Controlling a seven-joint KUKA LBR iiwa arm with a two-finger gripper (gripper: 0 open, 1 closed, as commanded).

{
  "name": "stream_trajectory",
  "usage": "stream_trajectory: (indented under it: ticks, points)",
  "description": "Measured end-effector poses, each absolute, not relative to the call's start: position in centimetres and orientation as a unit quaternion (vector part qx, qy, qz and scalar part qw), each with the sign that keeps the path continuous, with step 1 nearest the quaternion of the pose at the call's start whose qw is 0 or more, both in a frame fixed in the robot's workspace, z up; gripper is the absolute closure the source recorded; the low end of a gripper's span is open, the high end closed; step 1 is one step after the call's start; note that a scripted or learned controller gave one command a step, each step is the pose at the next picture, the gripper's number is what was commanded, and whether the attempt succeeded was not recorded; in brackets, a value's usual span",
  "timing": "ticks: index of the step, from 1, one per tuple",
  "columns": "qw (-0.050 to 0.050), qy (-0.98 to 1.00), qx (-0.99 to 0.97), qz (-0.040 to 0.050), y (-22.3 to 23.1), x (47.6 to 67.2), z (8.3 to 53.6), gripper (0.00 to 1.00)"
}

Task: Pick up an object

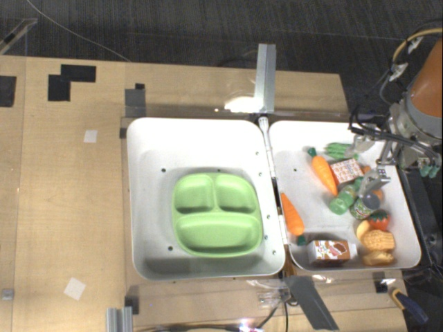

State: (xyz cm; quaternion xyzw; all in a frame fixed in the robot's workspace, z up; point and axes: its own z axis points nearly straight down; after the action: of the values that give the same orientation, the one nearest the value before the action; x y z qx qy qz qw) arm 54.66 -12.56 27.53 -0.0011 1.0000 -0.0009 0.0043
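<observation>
Down in the right bin (412, 249): found gripper (372, 184) poised just above small can (361, 210), carrot (324, 173) leftward; couldn't tell its grip.

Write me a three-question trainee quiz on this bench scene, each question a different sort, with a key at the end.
1. True or false: the green divided tray lies in the right bin.
2. Multiple choice: the carrot nearest the divider between the bins lies (A) in the left bin, (B) in the right bin near its left wall, (C) on the bench outside both bins.
3. Fill in: the gripper hangs over the ______ bin, above the cluster of toy food.

Key
1. False; it lies in the left bin.
2. B
3. right
</observation>
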Motion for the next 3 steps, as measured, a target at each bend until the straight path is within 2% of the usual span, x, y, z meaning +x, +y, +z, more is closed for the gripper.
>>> stream_trajectory:
  ticks: [1,2,3]
  points:
    - [0.006,0.999,-0.031,-0.0009,-14.2,60.6,9.5,0.0]
    - [0.007,0.999,-0.041,-0.0004,-10.2,61.5,8.9,0.0]
    - [0.008,0.999,-0.044,-0.001,-9.1,55.6,9.1,0.0]
